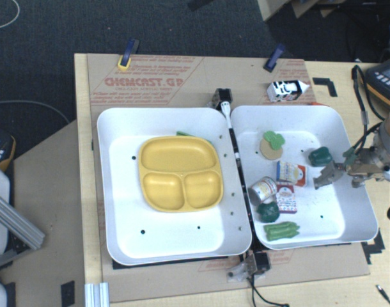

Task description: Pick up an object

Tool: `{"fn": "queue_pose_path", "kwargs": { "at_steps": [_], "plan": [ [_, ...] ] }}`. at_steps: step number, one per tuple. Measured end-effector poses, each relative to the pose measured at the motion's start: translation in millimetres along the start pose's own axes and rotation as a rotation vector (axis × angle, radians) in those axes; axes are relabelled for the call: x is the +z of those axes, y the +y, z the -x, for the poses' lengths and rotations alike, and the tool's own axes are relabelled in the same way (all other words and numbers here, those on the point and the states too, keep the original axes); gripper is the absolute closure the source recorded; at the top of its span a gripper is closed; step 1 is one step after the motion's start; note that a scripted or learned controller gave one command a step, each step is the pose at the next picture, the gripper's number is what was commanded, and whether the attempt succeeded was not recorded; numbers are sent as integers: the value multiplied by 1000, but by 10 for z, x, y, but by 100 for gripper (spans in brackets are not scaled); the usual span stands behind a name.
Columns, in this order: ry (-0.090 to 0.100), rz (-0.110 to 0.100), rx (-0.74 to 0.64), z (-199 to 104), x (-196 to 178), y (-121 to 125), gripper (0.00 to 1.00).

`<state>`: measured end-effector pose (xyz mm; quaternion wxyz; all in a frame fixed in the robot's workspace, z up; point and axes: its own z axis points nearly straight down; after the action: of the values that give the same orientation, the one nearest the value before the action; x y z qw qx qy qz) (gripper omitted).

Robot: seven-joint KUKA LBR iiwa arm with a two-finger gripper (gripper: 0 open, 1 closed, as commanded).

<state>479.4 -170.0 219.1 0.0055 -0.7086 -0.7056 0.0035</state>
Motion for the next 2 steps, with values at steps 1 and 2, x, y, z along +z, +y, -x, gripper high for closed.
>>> {"fn": "queue_pose_path", "kwargs": {
  "at_steps": [1,2],
  "plan": [
    [-3,13,-4,-4,-62,29,0],
    [1,6,-4,-59,410,-39,0]
  ]
}}
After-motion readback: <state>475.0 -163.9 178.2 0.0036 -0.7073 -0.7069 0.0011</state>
